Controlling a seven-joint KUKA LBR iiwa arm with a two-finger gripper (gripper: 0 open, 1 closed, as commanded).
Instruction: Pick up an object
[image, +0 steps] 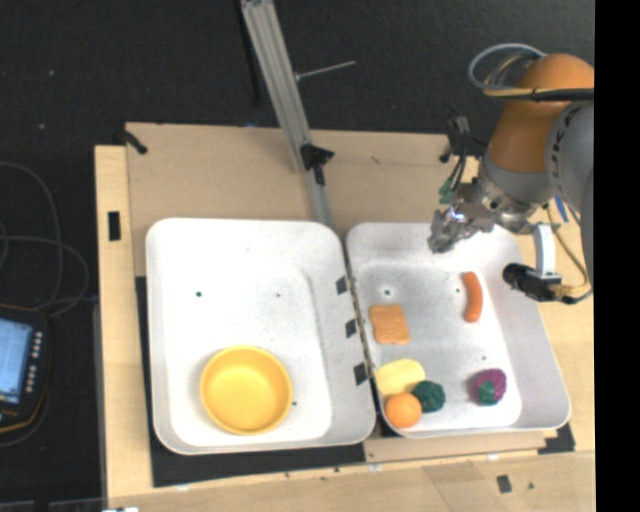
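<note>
White left bin (160, 250): holds one yellow bowl (246, 389), upright, in the near half, close to the front wall.

White right bin (545, 340): holds six loose items, all candidates for the pick.
- Orange-red sausage-shaped piece (472, 297), lying lengthwise toward the bin's right side, well apart from the rest; it is the item nearest the tool.
- Tan square slab (389, 323), flat, near the left wall at mid-depth.
- Pale yellow block (399, 376), just in front of the slab, against the left wall.
- Orange ball (403, 411), in the front left corner, touching the yellow block.
- Dark green lump (431, 396), just beside the ball and the block.
- Purple lump (488, 386), front right, standing alone.

Gripper (447, 232): above the far end of the right bin, over bare floor, up and left of the sausage-shaped piece. Nothing is seen in it; whether it is open or closed cannot be told. No item lies between it and the sausage-shaped piece.

Grey metal pole (285, 90): slants down from the top edge to the bench (220, 170) behind the seam between the bins.
</note>
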